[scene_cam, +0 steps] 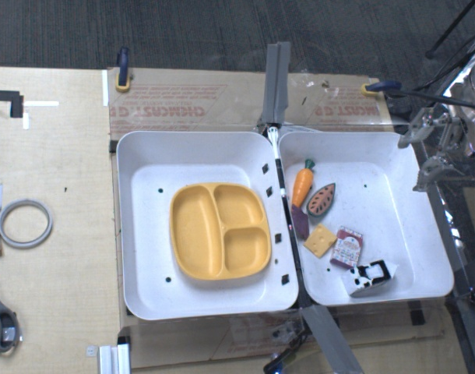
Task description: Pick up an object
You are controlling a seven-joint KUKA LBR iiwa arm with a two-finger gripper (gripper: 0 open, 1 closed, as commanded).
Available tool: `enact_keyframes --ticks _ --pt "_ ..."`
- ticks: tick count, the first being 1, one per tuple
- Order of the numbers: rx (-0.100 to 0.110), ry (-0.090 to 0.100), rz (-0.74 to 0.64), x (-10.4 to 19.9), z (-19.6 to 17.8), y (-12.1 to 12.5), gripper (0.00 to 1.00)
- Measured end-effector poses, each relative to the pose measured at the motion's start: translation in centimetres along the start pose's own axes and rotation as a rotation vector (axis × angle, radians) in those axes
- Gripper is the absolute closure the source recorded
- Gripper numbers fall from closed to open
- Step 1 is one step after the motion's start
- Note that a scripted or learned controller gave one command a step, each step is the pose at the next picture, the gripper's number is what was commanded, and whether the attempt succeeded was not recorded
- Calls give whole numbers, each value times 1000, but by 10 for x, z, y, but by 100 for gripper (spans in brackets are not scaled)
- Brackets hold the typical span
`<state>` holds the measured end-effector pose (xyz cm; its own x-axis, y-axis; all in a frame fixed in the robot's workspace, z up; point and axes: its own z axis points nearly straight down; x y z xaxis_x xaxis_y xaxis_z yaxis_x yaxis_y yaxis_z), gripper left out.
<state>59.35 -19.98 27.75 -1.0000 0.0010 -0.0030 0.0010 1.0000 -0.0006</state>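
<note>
1. Right now you have two white bins side by side on the bench: the left bin and the right bin.
2. You see a yellow divided plate lying flat in the middle of the left bin, with three compartments.
3. You find the small objects gathered in the right bin, mostly toward its left wall.
4. A toy carrot lies uppermost, its green top pointing away from you.
5. Just beside it sits a watermelon slice, and a dark purple piece lies against the dividing wall below the carrot.
6. A yellow cheese wedge rests next to a small pink carton; they look close to touching.
7. Nearest the front rim you see a black-and-white toy.
8. At the right edge, metal arm parts stand outside the right bin; whether the gripper is open or closed, you cannot tell.
9. On the bench to the left lie a grey ring and scissors.
</note>
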Motion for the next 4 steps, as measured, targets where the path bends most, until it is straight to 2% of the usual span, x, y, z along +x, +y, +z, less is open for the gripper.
enact_keyframes --ticks 1,2,3,4 --pt "1 -2 -101 21 -90 -13 0" --pt "-1 0 -151 -54 -9 -22 0" --pt "-1 0 -120 -66 47 -21 0" --pt "0 -1 154 -66 89 -22 0"
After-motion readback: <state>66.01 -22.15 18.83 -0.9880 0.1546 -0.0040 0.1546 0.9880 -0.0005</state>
